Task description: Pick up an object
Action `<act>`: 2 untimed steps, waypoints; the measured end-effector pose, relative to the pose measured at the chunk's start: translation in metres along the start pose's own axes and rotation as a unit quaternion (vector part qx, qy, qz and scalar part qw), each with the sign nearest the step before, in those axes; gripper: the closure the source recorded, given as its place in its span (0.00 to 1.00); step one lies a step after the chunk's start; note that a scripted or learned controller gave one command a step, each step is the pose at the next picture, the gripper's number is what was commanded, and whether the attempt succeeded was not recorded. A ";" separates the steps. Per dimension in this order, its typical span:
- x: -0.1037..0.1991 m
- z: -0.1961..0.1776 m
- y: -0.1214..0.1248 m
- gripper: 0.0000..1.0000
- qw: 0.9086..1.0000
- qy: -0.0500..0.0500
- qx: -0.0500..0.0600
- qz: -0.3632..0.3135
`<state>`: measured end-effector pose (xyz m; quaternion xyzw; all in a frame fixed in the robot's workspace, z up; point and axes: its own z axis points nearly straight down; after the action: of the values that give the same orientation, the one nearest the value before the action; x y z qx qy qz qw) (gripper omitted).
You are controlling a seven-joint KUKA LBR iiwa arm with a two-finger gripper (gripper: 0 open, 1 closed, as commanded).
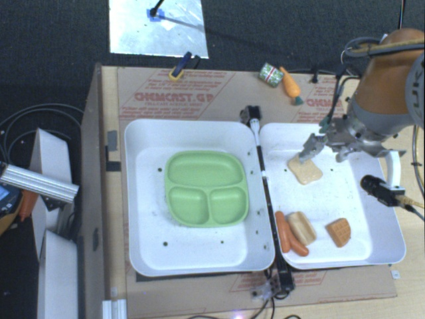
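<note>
The right bin (372,244) holds a pale toast slice (305,171) near its back left, a hot dog in a bun (296,231) at the front left, and an orange waffle piece (339,232) at the front middle. My gripper (325,151) hangs over the back of this bin, open, with nothing between its fingers. Its left finger (309,150) is just above the far edge of the toast slice; the other finger (343,153) stands to the right of the toast.
The left bin (146,244) holds a green divided tray (206,188). A small can (271,74) and a toy carrot (291,84) lie on the cardboard behind the bins. A black cylinder (380,190) juts out from the arm over the right bin's right side.
</note>
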<state>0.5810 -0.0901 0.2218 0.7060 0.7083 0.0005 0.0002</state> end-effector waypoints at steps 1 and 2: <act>-0.012 0.134 0.031 0.00 1.000 -0.001 -0.004 0.001; -0.027 0.121 0.047 0.00 1.000 -0.001 -0.001 0.001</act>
<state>0.6281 -0.1167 0.1012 0.7068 0.7074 0.0009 0.0015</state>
